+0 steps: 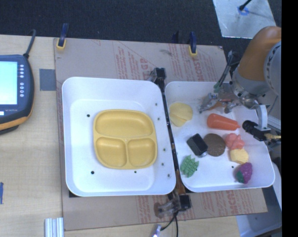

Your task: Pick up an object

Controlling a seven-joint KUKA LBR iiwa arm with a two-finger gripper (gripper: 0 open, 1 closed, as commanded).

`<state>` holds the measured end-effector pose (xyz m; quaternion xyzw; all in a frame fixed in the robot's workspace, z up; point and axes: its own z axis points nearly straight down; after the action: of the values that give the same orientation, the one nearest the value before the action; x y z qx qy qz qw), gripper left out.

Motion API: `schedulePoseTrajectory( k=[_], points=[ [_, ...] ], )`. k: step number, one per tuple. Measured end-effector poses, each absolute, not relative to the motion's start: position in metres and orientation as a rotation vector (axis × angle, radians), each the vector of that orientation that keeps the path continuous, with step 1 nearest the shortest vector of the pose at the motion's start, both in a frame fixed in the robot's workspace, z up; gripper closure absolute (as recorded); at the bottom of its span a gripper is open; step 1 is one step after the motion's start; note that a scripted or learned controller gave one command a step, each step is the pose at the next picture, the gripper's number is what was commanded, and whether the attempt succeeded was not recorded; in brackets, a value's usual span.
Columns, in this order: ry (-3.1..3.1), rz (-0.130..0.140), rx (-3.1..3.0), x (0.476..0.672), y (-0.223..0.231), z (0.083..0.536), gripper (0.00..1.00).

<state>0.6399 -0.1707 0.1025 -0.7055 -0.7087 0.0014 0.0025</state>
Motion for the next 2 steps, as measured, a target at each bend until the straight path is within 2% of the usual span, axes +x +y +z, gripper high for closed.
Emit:
schedulePoseTrajectory(
  k=[1, 2],
  points=[
    [-2.223, 0.006, -2.216, 0.598, -0.158, 0.091, 0.00],
    [-2.226, 0.008, -2.214, 0.598, -0.159, 0.102, 1.00]
  ],
)
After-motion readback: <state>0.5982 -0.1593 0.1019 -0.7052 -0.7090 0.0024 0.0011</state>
